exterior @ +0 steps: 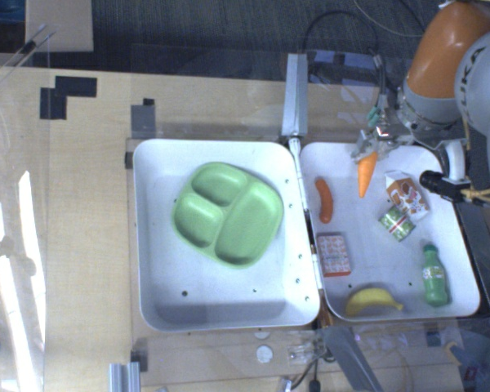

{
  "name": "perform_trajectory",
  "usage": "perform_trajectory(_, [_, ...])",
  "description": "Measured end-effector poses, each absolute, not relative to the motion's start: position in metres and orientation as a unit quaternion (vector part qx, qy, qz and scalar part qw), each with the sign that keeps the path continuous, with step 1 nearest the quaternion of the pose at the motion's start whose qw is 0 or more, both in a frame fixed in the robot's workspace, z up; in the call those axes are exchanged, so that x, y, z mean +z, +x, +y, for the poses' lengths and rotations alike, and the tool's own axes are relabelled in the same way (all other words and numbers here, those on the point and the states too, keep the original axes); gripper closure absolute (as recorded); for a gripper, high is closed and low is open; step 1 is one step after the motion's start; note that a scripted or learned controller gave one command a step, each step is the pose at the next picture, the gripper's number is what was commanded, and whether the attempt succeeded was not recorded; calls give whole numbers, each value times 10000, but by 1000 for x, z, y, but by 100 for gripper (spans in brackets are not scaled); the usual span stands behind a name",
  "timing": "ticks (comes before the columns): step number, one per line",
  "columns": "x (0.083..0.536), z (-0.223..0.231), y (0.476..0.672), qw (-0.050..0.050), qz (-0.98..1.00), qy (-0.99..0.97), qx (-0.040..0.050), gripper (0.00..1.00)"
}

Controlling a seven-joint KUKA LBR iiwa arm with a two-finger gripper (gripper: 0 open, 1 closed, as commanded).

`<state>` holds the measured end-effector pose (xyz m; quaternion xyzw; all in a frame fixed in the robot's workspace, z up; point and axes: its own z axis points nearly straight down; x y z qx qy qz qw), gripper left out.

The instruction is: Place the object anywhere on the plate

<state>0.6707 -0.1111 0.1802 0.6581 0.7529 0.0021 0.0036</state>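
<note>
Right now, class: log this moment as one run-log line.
hand: at carrot top, right bin | grasp: unclear | plate: left bin, bare | stage: pickup

Two shallow white bins sit side by side: the left bin (147, 243) and the right bin (465, 260).

- One green sectioned plastic plate (227, 213), centre-left of the frame.
- One orange carrot (365, 175), upper right.
- One red sausage (324, 199).
- One yellow banana (371, 300), lower right.
- One green bottle (434, 276).
- One small green can (397, 222).
- One white printed packet (407, 194).
- One flat patterned card (333, 254).
</note>
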Motion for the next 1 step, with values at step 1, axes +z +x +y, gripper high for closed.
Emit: perform_trajectory(1, [230,-25,671,33,7345,6786,35,100])
